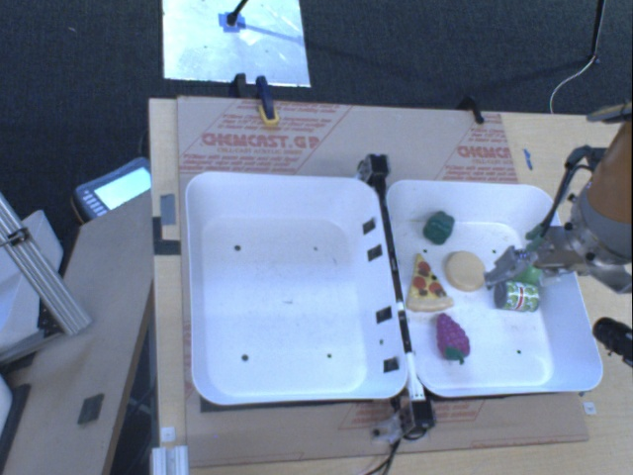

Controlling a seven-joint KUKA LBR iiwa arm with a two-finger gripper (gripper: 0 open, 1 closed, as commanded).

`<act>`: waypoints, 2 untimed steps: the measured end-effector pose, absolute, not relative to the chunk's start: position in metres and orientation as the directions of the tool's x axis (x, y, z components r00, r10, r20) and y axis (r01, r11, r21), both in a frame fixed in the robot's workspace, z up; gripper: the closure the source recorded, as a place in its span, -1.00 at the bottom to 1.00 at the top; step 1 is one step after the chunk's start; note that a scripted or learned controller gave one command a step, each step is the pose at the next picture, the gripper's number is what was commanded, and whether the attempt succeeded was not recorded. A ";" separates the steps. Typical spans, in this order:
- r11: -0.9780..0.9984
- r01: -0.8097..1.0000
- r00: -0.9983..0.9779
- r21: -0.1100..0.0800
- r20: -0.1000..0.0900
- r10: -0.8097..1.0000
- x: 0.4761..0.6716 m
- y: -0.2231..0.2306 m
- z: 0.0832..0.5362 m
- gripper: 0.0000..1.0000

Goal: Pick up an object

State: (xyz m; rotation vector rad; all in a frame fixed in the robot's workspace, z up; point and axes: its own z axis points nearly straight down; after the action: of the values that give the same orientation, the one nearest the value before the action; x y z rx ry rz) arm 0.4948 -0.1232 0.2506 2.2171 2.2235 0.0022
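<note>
The pincer (506,270), jaws state unclear, sits over the green can (518,296) near the right bin's (569,364) right wall.

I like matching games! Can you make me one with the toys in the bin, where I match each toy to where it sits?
Toys:
1. green pepper
2. pizza slice
3. purple grapes
4. green can

Places:
A. nearest the front edge of the right bin
B. right beside the claw
C. nearest the back wall of the right bin
D. closest to the divider between the bins

Pairs: 1-C, 2-D, 3-A, 4-B
</note>
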 end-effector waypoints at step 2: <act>0.009 1.000 -0.009 0.012 -0.002 1.000 0.561 -0.087 0.337 1.00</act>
State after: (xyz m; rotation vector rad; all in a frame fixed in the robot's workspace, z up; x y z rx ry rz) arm 0.5614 -0.0865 0.3369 2.2041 2.2246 0.0117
